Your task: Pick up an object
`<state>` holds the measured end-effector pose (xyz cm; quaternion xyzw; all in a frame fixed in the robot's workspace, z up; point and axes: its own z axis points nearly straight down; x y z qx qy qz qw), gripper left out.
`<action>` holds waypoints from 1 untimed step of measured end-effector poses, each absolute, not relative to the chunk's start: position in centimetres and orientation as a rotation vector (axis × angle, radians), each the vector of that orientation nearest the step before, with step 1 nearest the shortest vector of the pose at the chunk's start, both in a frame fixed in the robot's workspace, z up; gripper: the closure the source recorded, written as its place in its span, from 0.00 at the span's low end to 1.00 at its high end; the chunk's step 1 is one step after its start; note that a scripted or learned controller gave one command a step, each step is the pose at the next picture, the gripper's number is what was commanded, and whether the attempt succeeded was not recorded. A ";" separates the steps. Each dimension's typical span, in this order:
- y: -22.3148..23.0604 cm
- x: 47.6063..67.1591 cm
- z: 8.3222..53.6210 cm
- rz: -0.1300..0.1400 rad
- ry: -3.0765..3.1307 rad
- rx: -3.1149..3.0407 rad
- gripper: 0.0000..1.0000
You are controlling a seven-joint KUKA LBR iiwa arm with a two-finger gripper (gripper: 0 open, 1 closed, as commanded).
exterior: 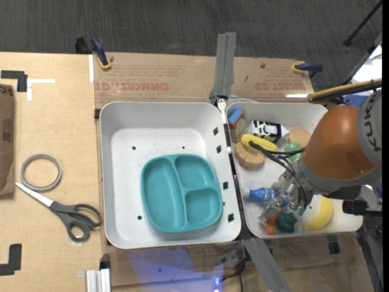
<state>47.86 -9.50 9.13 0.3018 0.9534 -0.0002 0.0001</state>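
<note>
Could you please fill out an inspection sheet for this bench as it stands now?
Surface: wooden bench bearing a left bin and a right bin side by side.
Job's things: right bin holds a jumble, including a yellow banana-like item, round tan piece, blue item, green item, yellow item.
Clutter: teal divided tray in the left bin; scissors and tape roll on the bench at left.
Grippers: gripper low in the right bin among the items; hold not discernible.
Cables: black cable running to the wrist.
Surroundings: cardboard sheet behind the bins, clamps at its edge, dark floor.

Robotics lab; clamped cardboard bench (61,132)
</note>
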 end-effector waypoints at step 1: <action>-10.2 58.6 9.1 -0.003 2.977 1.016 0.00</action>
